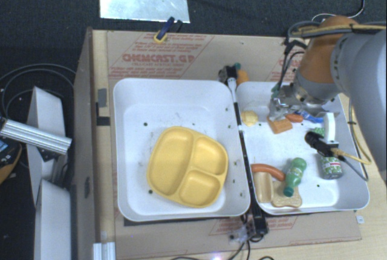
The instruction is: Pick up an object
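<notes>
Right white plastic bin (347, 192): grey two-finger gripper (280, 109) low over an orange block-shaped toy (281, 126) (finger state can't be told, no grasp visible).

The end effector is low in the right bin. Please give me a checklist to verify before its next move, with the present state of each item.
1. End effector is over the right bin: ok.
2. A target lies close: the orange block sits just below it: ok.
3. Finger opening: cannot tell.
4. An object already gripped: cannot tell.
5. Free space around the block: not ok, the yellow piece and a red-and-blue item lie near.
6. Green bottle and hot dog are apart from the arm: ok.
</notes>
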Robot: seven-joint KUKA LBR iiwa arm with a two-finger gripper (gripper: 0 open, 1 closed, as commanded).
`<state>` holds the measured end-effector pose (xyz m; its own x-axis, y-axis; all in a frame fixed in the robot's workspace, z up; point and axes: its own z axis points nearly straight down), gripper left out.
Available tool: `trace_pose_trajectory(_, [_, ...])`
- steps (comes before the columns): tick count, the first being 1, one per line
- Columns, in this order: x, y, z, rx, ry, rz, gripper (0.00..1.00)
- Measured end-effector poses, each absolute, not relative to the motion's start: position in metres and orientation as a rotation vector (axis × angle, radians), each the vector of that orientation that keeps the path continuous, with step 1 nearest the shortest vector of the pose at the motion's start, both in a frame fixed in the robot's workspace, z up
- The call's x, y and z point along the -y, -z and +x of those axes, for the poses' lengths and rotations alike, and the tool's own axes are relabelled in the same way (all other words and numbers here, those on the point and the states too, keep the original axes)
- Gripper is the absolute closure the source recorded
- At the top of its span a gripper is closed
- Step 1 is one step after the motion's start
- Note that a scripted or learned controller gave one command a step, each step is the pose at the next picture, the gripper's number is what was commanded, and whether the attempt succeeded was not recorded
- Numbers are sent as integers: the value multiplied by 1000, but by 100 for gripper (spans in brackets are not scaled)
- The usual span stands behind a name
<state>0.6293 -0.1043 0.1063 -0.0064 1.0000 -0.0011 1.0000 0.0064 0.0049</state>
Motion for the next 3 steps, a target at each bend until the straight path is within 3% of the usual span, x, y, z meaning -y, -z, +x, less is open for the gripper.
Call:
trace_pose_trajectory(1, [104, -106, 629, -2225, -4, 2211, 0])
trace_pose_trajectory(2, [104, -117, 630, -2228, -6, 2206, 100])
trace_pose_trajectory(3, [104, -117, 630, -2228, -5, 2206, 0])
